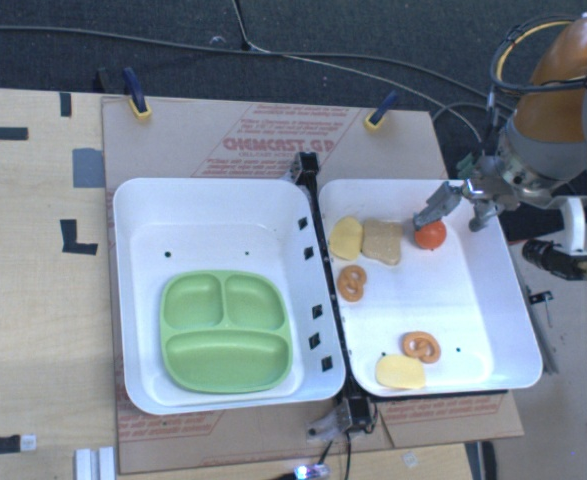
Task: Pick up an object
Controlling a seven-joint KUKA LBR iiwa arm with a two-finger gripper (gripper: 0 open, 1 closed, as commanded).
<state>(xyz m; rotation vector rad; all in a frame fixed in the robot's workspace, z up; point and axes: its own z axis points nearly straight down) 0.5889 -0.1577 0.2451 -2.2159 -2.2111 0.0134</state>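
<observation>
My gripper (460,212) hangs over the far right corner of the right bin (493,298), open, with nothing between its fingers. A small red tomato (430,235) lies on the bin floor just below and left of the left finger (437,209). Further left are a tan bread slice (381,241) and a yellow piece (346,237) side by side. One pretzel (351,283) lies near the divider. Another pretzel (421,346) and a second yellow piece (401,372) sit near the front wall.
The left bin (138,218) holds a green divided plate (225,330) at its front. Black clips run down the wall between the bins (318,268). Cables cross the dark floor behind the bench.
</observation>
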